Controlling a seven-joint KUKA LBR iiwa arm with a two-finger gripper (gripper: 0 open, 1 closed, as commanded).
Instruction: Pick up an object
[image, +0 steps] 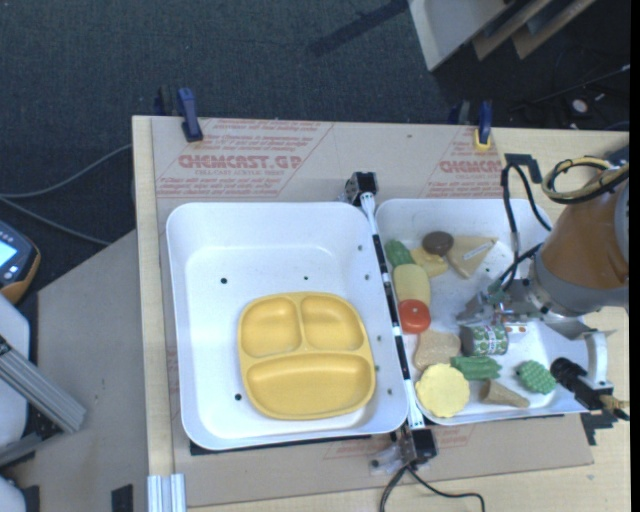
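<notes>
The right white bin (455, 212) holds several toy foods: a green piece (398, 252), a yellow cylinder (412, 285), a red tomato (414, 317), a brown disc (437, 242), a pale wedge (470, 256), a bread slice (434, 350), a yellow round (442, 390), a green pod (475, 366), a green knobbly piece (536, 376) and a small green-and-white can (487, 341). My gripper (492, 315) reaches down into this bin from the right, directly over the can and close to it. Its tip is blurred against the clutter.
The left white bin (200, 240) holds a yellow divided plate (305, 355). Black clips (362, 185) sit where the bins meet. Blue clamps (187, 112) hold the board's far edge. Cables (515, 200) loop above the arm's wrist.
</notes>
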